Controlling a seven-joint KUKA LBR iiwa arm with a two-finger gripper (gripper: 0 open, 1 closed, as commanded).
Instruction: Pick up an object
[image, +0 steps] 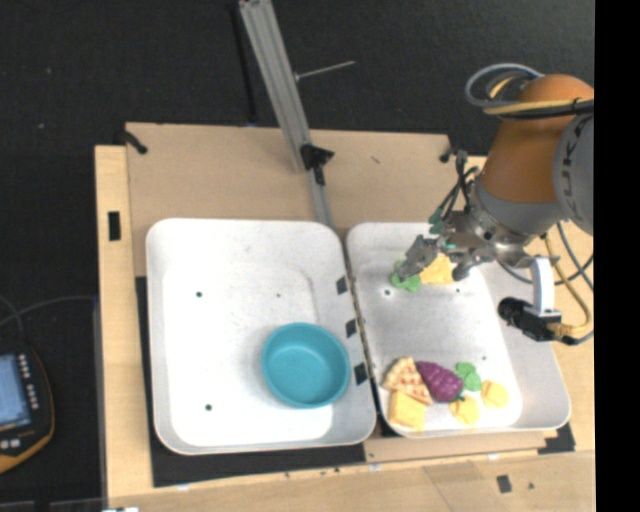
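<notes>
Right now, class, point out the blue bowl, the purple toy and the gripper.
Blue bowl (303, 365): camera view, on the inside of its bottom.
Purple toy (438, 378): camera view, on the middle of its body.
Gripper (437, 264): camera view, midway between its fingertips, over the right bin.

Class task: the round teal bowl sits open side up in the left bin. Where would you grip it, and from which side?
Grip the rim of the round teal bowl, probably from straight above, one finger inside the wall and one outside. It sits upright, and its body looks too wide to span.
</notes>
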